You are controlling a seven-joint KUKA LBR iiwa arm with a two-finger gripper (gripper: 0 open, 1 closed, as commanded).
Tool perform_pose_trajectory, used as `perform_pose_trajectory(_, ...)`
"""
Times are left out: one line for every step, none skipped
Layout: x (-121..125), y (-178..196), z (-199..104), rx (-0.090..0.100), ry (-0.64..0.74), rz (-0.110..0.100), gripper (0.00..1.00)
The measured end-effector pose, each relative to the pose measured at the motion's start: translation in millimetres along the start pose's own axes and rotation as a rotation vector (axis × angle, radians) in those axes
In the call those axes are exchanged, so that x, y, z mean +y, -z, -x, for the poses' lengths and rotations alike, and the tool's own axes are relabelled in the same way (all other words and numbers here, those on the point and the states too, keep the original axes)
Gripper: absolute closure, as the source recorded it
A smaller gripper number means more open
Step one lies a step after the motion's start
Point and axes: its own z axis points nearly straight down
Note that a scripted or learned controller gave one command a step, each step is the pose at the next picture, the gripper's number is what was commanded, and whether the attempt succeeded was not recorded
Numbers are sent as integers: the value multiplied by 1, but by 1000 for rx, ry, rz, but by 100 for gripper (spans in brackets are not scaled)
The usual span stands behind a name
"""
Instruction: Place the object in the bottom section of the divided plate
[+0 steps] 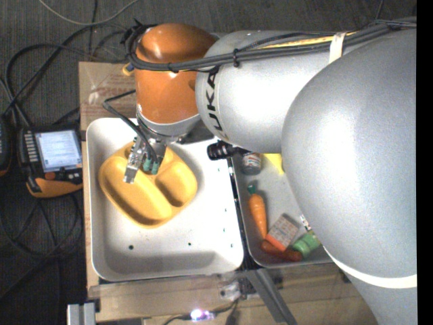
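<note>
Orange carrot (258,213) lies in right bin (252,252) beside packets (283,231).

Two white bins: a left bin (115,256) and a right bin (260,252); one yellow divided plate (145,188) in the left one; one carrot (258,212), one small box (282,231), one green item (306,243) and one red item (281,252) in the right; one handheld screen (53,151) beside the bench.

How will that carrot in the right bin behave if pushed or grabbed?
The carrot looks smooth and tapered, so it would likely roll or pivot when nudged. It seems rigid, probably a light plastic toy. Lying against the right bin wall, it leaves little finger clearance.
</note>
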Motion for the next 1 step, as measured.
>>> perform_pose_trajectory(-22, 11, -64, 1, -99, -1, 100)
